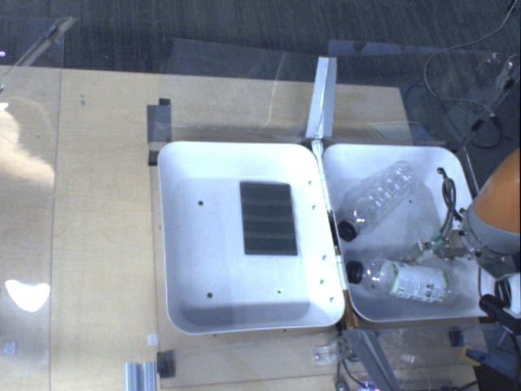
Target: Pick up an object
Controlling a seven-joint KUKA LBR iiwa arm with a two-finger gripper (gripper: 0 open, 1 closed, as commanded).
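In the right bin (pixel 383 157) lie two clear plastic bottles. The upper bottle (pixel 381 195) lies slanted, its black cap toward the bin's left wall. The lower bottle (pixel 403 279) has a green and white label and lies on its side along the front wall, black cap to the left. My gripper (pixel 442 248) hangs just above the lower bottle's right end, below the orange band of the arm (pixel 498 195). A flat black ribbed pad (pixel 269 218) rests in the middle of the left bin (pixel 187 218).
A metal bar (pixel 321 96) stands behind the seam between the bins. Cables (pixel 476 112) run over the floor at the back right. A clear sheet covers the wooden bench (pixel 81 243) to the left.
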